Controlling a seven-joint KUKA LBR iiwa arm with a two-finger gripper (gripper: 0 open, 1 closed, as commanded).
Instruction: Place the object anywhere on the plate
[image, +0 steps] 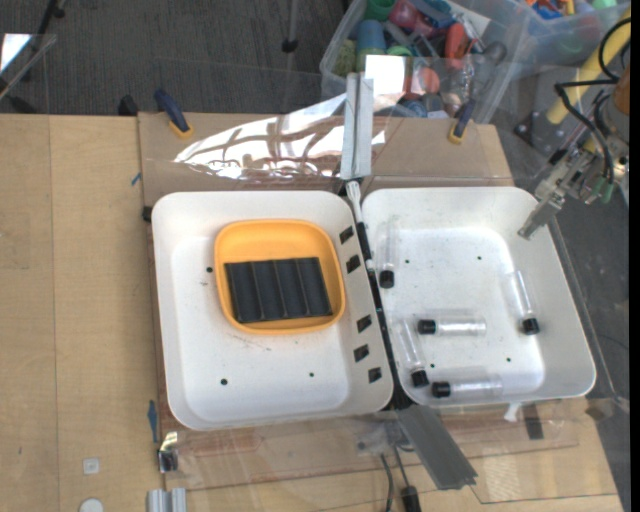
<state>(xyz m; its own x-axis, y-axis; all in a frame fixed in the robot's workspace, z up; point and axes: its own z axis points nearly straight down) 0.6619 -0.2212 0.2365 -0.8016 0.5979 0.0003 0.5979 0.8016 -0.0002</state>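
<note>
Clear tubes (452, 326) beside orange plate (279, 274).

Me, parked at the upper right of cam view

My gripper (535, 220) sits at the upper-right of the view, tip slanted down and twd the left, nothing seen in it. Behind it my wrist assy (583, 172) is a clutter of grey metal brackets, tilted approx diagonal, higher and further right than the tip. Dark and yellow cables (601, 62) loop above the wrist. My arm runs off the right edge from there. Detail is too blurry to say more abt the tip.
</note>
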